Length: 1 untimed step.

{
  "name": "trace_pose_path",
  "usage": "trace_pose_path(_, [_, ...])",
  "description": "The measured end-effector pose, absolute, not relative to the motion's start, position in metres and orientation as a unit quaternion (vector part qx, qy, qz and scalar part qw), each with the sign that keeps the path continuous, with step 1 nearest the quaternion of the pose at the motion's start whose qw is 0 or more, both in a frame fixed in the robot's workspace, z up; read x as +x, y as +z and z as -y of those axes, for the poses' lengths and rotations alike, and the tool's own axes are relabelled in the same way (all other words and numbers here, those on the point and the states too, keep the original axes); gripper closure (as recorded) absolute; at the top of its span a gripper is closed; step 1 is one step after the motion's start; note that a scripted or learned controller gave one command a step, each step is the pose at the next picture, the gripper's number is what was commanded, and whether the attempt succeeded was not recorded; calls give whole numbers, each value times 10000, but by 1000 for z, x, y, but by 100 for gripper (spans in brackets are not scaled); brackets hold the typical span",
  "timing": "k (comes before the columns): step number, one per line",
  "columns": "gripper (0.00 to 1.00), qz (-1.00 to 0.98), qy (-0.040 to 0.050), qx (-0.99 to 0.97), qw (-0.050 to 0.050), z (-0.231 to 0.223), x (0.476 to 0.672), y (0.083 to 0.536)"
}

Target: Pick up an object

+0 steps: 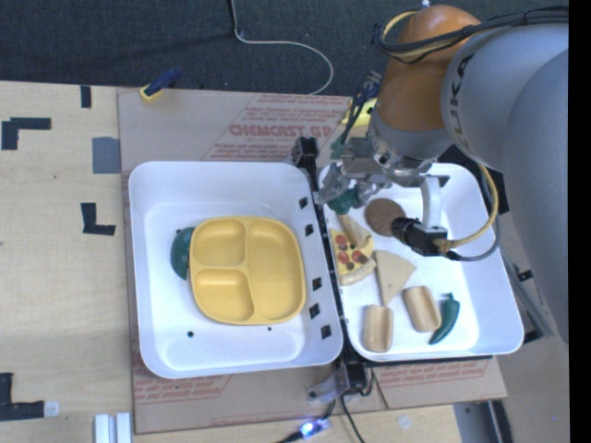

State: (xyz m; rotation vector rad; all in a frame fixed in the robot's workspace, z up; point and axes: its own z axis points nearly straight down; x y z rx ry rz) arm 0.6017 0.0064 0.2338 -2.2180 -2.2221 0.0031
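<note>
Two shallow white bins sit side by side on a cardboard sheet, the left bin (148, 247) and the right bin (494, 326) meeting along a central wall. Nearest the camera, along the right bin's front, lie two tan bread-like rolls, one (377, 328) beside the other (421, 307), and one dark green pepper (445, 319) just to their right. Behind them lie one pale triangular wedge (395, 273) and, against the central wall, one pizza slice (354, 252) with a yellow face and red spots. Farther back lies one brown round disc (383, 215), partly overlapped by a black fitting on the arm. The left bin holds one yellow divided plate (247, 269) with three compartments, and one dark green object (181, 253) projects from under its left rim, mostly covered by it. The gripper (340, 195) hangs over the far end of the central wall, just above the pizza slice's tip; its teal-tinted fingertips are crowded by the wrist, and whether they are parted or grasp anything cannot be told. The grey arm (508, 81) with its orange band (420, 63) covers the right bin's far corner. Beyond the bins, a white cable (277, 40) crosses dark flooring.
</note>
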Motion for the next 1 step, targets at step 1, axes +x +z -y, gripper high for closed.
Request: trace_pose_path(1, [100, 7076, 13, -7066, 7, -10, 598, 231])
